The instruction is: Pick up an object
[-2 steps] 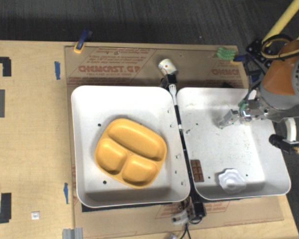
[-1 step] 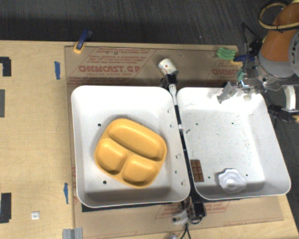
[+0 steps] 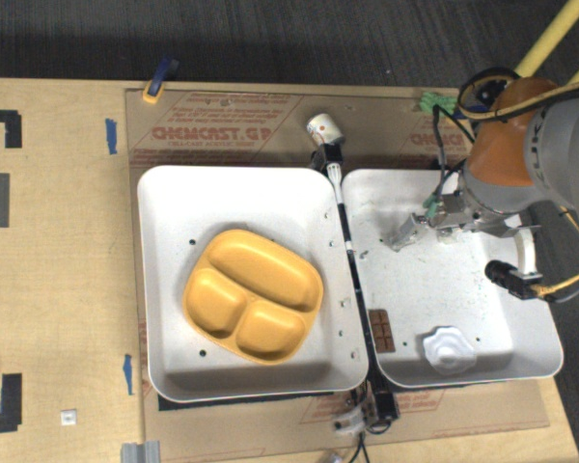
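The counter (image 3: 58, 258) carries two white bins. The left bin (image 3: 164, 258) holds a yellow divided tray (image 3: 254, 294). The arm (image 3: 521, 148) hangs over the right bin (image 3: 463, 287); whether anything sits in its gripper (image 3: 405, 231) cannot be told. A white cap (image 3: 446, 346) and brown block (image 3: 381, 330) lie nearer the front.

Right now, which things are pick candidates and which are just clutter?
Job:
- yellow divided tray, left bin
- white cap-like piece, right bin
- small brown block, right bin
- claw, low over the right bin

Lying about:
- blue tape strips on the bench
- blue and yellow clip
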You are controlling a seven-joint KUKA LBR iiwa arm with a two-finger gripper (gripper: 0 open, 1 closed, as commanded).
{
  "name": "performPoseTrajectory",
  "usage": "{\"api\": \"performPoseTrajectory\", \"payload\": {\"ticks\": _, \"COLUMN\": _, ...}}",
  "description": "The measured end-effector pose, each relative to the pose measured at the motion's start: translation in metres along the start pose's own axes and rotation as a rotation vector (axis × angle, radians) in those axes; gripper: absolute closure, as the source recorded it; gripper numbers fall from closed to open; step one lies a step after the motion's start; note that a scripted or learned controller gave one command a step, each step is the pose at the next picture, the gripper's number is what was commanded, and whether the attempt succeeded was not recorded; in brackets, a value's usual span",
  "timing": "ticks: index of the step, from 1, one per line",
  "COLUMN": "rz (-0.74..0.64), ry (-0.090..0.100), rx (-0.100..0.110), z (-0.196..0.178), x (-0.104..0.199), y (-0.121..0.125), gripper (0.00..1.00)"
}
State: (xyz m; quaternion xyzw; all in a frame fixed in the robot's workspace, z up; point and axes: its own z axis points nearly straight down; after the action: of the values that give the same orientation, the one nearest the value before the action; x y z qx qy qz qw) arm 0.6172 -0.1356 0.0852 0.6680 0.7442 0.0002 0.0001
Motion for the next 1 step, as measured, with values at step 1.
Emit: {"api": "performPoseTrajectory", "payload": {"ticks": 1, "rz": 0.131, "ry": 0.0, "rx": 0.0, "z": 0.0, "x": 0.0371, "y": -0.0825, "gripper": 0.0}}
